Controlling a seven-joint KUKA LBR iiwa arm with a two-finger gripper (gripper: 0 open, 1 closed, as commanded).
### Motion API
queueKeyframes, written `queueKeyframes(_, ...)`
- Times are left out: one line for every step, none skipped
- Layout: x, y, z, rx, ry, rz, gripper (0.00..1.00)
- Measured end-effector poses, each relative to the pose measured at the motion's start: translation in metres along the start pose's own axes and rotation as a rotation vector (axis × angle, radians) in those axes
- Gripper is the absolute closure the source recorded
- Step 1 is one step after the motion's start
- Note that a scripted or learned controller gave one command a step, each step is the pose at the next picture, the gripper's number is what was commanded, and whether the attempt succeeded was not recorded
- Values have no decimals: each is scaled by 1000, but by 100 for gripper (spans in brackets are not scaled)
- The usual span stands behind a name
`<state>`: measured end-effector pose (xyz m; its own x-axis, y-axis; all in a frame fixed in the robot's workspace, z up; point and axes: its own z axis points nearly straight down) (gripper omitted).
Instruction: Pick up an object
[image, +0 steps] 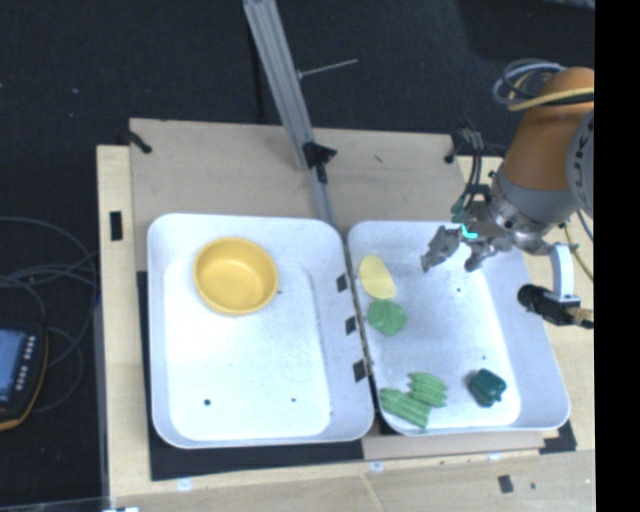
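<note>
Hovering my claw (456, 253) over the right bin (520, 300), fingers spread wide and gripping nothing, I'm at the approach step. The pale yellow piece (376, 277) sits against that bin's left wall, the green leafy piece (387, 318) just below it. Next I must swing across, line up, then descend.

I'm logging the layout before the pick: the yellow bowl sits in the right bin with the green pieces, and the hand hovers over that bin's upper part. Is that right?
Not quite. The yellow bowl sits in the left bin, by itself. The green pieces are in the right bin, and the hand does hover over that bin's upper part, as the camera view shows.
</note>
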<state>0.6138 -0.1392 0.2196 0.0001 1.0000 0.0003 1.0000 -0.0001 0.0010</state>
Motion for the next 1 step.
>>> queueKeyframes(0, 0, 0, 0, 0, 0, 0)
